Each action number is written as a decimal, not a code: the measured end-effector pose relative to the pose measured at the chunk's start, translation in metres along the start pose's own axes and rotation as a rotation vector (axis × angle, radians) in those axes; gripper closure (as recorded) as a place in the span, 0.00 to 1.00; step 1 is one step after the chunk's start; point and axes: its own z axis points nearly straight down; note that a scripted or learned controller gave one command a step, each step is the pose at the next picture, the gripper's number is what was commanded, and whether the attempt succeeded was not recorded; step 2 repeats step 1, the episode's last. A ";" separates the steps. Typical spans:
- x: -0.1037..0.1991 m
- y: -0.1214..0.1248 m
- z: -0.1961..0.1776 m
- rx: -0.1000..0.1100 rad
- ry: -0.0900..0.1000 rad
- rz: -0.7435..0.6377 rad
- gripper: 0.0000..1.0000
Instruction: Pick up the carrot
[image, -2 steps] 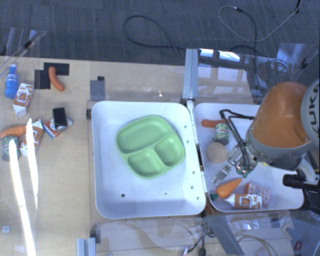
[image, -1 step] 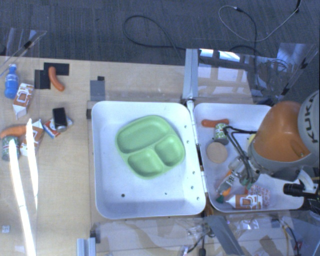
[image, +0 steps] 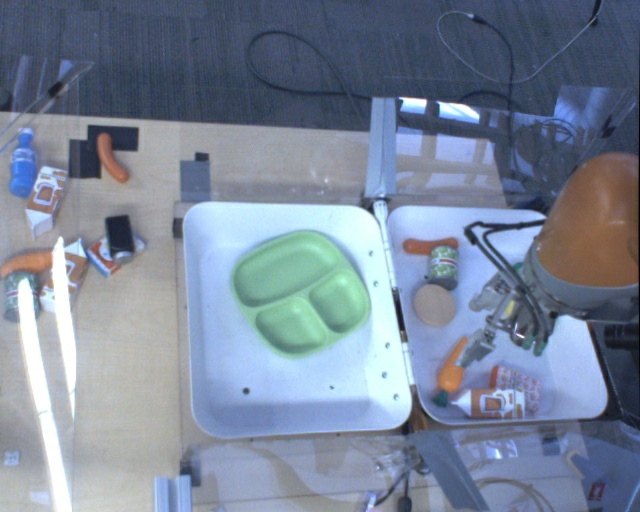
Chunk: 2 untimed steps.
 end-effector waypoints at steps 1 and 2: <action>-0.007 -0.009 0.115 -0.003 -0.007 0.049 0.00; -0.007 -0.009 0.115 -0.003 -0.007 0.049 0.00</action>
